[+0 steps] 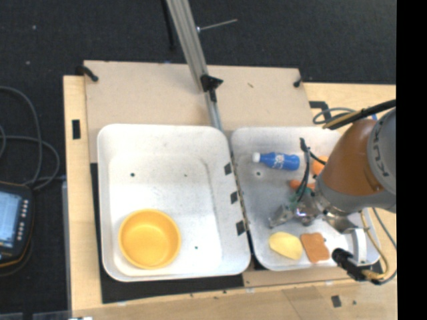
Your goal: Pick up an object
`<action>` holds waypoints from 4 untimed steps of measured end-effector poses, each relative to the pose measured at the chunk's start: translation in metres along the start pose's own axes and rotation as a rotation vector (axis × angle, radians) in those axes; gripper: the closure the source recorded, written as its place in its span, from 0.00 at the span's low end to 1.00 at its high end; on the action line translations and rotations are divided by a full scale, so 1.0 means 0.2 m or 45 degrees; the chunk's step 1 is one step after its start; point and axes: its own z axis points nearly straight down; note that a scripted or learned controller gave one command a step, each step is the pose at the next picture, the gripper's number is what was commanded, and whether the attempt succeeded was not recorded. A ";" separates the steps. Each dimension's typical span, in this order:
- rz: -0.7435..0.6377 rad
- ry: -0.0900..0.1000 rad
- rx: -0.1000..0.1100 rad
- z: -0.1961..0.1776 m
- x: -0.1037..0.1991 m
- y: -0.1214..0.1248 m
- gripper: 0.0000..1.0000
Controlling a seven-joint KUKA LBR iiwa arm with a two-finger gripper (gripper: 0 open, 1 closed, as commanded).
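Two shallow white bins side by side on a tan bench: left bin (167, 159), right bin (267, 145). In the left bin, near its lower left corner, one yellow bowl (149, 238), upright, well apart from everything else. In the right bin, toward the upper middle, one blue bottle (277, 160) with white cap, lying on its side, cap pointing left. Along the lower edge of the same bin, one pale yellow rounded object (285, 245), and just beside it on the right, one orange-brown rectangular block (314, 247). Partly hidden behind the arm, a small orange item (295, 184), kind unclear. Grey arm with orange band (353, 162) reaching in from the right over the right bin. Gripper (293, 214) low over the bin floor, just above the yellow object and the block, below the bottle; fingers spread apart, nothing seen between them. Slanted metal rail (190, 42) above the bins.
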 end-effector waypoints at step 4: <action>-0.005 -0.002 -0.014 -0.86 0.03 0.06 1.00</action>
